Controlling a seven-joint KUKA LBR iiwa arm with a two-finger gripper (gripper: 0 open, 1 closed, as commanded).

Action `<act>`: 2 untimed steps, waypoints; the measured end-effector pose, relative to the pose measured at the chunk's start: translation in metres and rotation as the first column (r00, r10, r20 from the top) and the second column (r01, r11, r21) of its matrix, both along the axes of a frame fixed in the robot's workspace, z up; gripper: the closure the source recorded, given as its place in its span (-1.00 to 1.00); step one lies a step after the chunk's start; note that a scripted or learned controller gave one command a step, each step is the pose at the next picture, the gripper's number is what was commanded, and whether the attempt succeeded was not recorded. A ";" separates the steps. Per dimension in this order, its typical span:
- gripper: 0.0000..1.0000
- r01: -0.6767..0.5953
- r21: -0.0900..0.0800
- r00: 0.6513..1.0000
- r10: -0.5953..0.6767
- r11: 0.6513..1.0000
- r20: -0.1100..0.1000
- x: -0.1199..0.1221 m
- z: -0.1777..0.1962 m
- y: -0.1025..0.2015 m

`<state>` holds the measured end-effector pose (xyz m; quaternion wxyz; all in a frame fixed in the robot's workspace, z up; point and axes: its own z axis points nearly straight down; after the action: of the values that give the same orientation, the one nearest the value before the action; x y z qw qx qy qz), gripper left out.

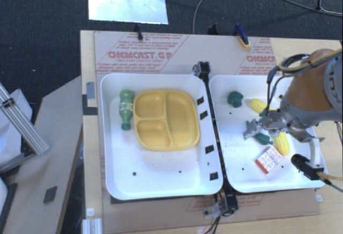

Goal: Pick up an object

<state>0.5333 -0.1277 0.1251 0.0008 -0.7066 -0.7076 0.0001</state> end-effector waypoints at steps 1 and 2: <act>-1.00 0.001 -0.003 1.000 -0.001 1.000 0.006 0.002 -0.041 -0.001; 1.00 0.000 0.000 1.000 0.000 1.000 0.005 0.002 -0.029 0.000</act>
<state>0.5352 -0.1274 0.0959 -0.0009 -0.7064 -0.7078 -0.0015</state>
